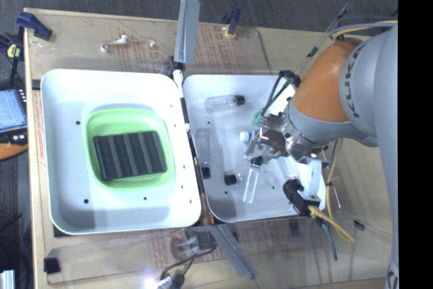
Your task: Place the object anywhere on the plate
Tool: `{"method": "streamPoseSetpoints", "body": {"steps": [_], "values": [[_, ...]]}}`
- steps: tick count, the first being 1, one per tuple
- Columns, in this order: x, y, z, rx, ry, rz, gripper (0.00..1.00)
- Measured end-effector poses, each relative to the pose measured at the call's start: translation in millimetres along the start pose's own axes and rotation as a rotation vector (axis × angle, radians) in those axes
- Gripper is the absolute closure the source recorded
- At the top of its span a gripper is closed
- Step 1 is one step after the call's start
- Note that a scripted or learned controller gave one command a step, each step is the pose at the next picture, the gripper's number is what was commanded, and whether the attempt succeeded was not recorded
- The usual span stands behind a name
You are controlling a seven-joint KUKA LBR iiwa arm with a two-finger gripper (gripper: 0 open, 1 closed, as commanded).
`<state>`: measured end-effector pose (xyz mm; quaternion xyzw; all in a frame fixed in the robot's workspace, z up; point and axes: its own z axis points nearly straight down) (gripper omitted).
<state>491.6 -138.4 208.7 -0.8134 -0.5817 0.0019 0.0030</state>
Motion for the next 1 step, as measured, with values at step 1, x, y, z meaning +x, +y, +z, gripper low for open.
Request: {"method": "streamPoseSetpoints", "body": {"steps": [1], "values": [[0.0,0.0,-0.1,0.0,0.0,0.0,0.0]]}}
